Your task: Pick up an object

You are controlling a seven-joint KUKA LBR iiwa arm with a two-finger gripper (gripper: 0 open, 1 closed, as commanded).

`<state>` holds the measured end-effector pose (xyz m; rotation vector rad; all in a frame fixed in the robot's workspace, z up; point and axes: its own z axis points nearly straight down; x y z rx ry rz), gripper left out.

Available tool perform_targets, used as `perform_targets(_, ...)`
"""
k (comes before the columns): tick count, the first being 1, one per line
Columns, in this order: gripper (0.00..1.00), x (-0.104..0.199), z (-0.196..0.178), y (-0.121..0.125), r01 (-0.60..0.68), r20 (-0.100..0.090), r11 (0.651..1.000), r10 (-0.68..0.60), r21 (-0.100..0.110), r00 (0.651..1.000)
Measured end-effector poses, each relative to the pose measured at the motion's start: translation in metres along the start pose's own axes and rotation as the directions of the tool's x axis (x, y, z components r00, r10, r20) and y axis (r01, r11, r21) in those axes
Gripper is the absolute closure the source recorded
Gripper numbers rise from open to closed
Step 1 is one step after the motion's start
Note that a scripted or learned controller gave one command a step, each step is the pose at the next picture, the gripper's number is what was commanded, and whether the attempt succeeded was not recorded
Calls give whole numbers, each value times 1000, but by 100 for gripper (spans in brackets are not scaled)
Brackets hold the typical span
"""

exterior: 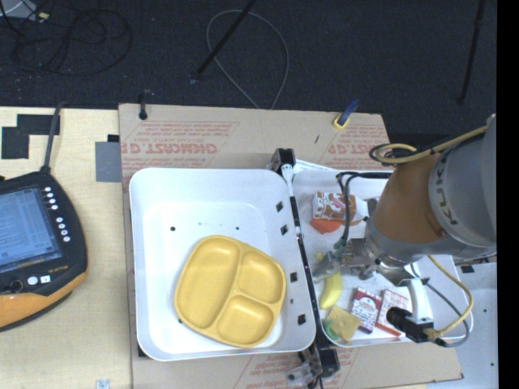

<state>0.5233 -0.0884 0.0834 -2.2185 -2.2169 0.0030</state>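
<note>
Objects for picking lay in the right bin (pixel 324 183): a banana (pixel 329 291), a yellow wedge (pixel 343 323), a red-and-white carton (pixel 365 309) and a printed pouch (pixel 332 207). The tool (pixel 350 258) hung low among them, apparently mid-approach; its grip could not be told. Next it needed one clear target. The left bin (pixel 162 201) held a yellow divided plate (pixel 229 290).

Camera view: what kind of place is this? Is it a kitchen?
Probably not a kitchen. It looks like a robot lab. A robot arm reaches over two white bins on a cardboard-covered bench, a handheld control pad lies beside them, and cables trail across the dark floor.
</note>
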Motion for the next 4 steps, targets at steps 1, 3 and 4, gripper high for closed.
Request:
perform_targets(1, 0, -15, -4, -25, 0, 0, 1000, 0, -4, 1000)
perform_targets(3, 0, 0, -3, -15, -4, 2, 1000, 4, -5, 1000)
perform_targets(4, 100, 0, -12, -14, -6, -2, 1000, 6, 1, 1000)
